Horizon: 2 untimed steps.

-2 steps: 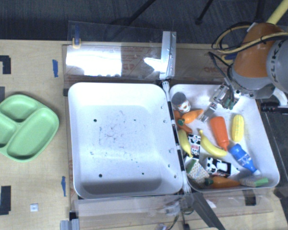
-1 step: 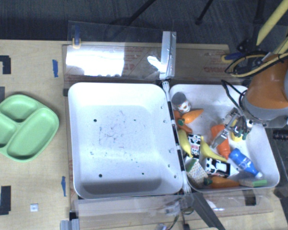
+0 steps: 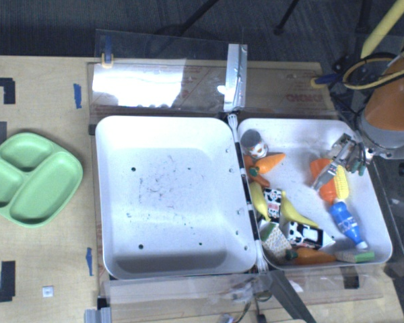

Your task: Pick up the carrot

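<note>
The gripper (image 3: 341,157) hangs in the right bin (image 3: 384,237), fingers' spread unclear; the carrot (image 3: 269,163) lies well left of it.

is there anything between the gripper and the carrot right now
Nothing visible. The gripper hangs over the right bin, above a pile of orange and yellow toys. The carrot lies exposed to its left, by the divider, with bare bin floor between them.
</note>
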Each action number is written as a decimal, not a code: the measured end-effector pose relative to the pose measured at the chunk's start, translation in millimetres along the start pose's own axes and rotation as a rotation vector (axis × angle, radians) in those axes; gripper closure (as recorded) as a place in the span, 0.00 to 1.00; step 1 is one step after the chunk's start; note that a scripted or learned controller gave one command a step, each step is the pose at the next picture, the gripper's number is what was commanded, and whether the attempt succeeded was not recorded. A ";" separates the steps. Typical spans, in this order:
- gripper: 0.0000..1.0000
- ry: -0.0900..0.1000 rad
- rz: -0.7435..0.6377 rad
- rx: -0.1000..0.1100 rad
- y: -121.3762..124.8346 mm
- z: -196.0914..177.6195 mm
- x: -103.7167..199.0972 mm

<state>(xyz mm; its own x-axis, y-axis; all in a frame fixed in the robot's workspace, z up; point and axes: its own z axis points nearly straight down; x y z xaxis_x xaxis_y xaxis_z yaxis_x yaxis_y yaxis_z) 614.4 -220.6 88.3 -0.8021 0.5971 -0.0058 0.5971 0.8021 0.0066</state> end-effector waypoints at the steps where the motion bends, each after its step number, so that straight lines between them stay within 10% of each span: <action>1: 1.00 -0.008 0.001 -0.005 1.6 -12.4 -1.9; 2: 1.00 0.004 0.042 0.005 -27.3 -76.8 33.7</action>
<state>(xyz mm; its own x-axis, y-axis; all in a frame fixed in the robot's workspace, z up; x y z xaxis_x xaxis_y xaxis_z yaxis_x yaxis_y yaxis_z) 570.5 -222.5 164.8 -0.7763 0.6304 -0.0015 0.6304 0.7763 0.0015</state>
